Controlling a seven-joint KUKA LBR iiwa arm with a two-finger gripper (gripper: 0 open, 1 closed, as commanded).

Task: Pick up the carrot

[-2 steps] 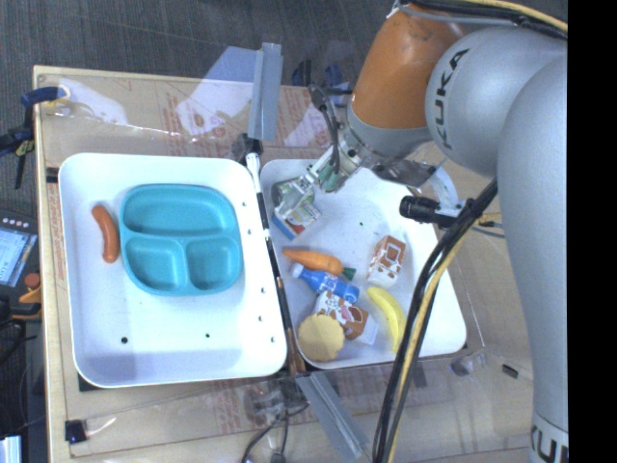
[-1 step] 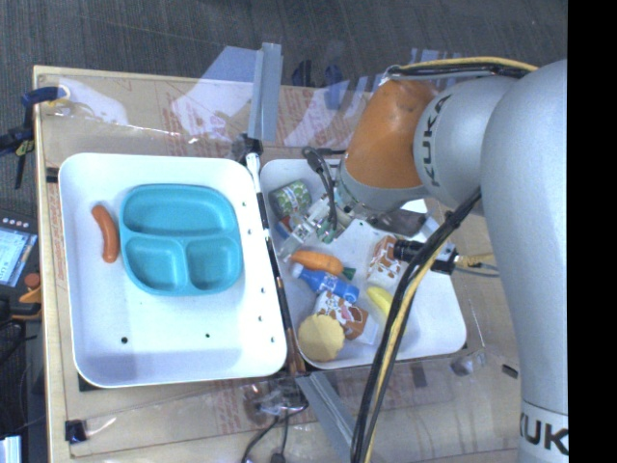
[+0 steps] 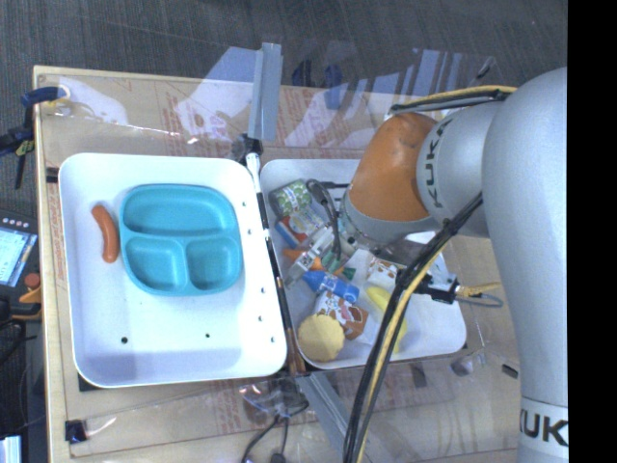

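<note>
1. Two white bins sit side by side on the bench: left bin [image 3: 87, 345], right bin [image 3: 445, 336].
2. Left bin: one blue divided tray [image 3: 181, 235] near its centre, and one carrot [image 3: 106, 231] by the left edge, just beside the tray.
3. Right bin: a jumble of items, including one yellow ball [image 3: 322, 337] at the front edge.
4. One arm [image 3: 453, 177] hangs over the right bin; whether its gripper is released or clenched, I cannot tell.

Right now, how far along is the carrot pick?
Done: the arm has reached over the right bin, its wrist above the clutter there. In hand: nothing I can confirm; the arm's body covers the gripper. Left: I can't pick out a carrot in that pile. An orange sausage-like piece lies in the left bin beside the blue tray, untouched.
</note>
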